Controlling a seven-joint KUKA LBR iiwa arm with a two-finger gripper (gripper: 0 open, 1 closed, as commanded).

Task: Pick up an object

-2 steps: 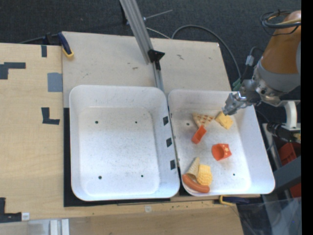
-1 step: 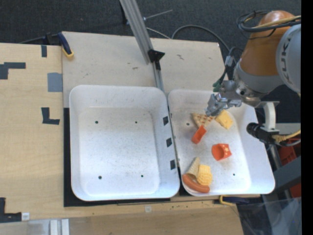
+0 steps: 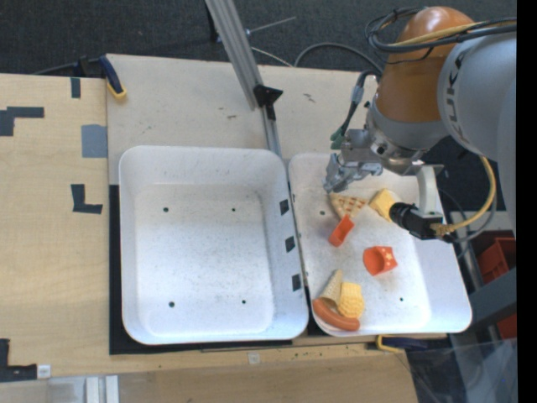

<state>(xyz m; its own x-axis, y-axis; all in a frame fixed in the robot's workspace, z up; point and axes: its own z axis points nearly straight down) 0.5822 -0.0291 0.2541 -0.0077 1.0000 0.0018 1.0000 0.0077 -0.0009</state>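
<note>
My gripper (image 3: 342,177) hangs over the far part of the right bin (image 3: 436,305), its tips just above a tan waffle wedge (image 3: 349,203). Nothing is visibly held between its tips. A yellow block (image 3: 383,202) lies right of the waffle. An orange carrot piece (image 3: 341,231) sits just below the waffle. A red-orange cup-shaped toy (image 3: 379,260) rests in the middle of the bin. A corn cob (image 3: 350,298), a tan wedge (image 3: 333,285) and a hot dog (image 3: 334,314) cluster at the near left corner.
The left bin (image 3: 201,242) stands beside the right one, sharing a raised rim. A metal pole (image 3: 239,44) slants over the bench behind the bins. Cables and a black connector (image 3: 415,218) hang from the wrist over the right bin's far edge.
</note>
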